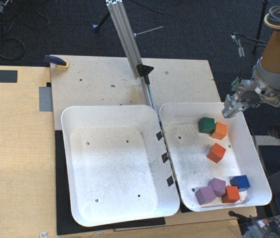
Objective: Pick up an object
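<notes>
Reaching in from bench's right edge, arm (273,58) hangs over right bin's (258,172) far right corner. Left bin (75,128) beside it. Tool (231,107) just above rim; I cannot tell its opening. Nearest candidates: green block (206,125) touching orange block (220,130), far end of right bin. I'd rather take lone red-orange block (216,152), mid-bin: clear sides, straight descent. Purple (211,191), blue (240,182) cluster crowds near corner. No readable labels; checker tag (114,0) only.
</notes>
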Tool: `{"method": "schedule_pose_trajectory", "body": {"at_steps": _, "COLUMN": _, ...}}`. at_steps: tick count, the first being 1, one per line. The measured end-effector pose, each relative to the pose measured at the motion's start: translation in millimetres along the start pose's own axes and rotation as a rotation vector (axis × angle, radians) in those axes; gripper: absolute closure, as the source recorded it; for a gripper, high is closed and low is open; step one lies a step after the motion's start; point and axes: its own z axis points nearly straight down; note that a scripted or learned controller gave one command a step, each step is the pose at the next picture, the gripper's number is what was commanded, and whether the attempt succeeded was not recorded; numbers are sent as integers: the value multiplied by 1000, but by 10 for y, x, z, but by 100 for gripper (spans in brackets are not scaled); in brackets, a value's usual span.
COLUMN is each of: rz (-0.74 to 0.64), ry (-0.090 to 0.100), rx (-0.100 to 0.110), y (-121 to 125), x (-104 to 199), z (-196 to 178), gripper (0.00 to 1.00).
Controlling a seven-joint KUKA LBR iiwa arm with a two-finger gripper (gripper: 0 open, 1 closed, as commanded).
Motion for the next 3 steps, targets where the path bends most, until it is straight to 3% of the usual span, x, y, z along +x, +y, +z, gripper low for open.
{"method": "schedule_pose_trajectory", "body": {"at_steps": 3, "rz": 0, "ry": -1, "rx": 2, "y": -369, "x": 1611, "z": 339, "gripper": 100}}
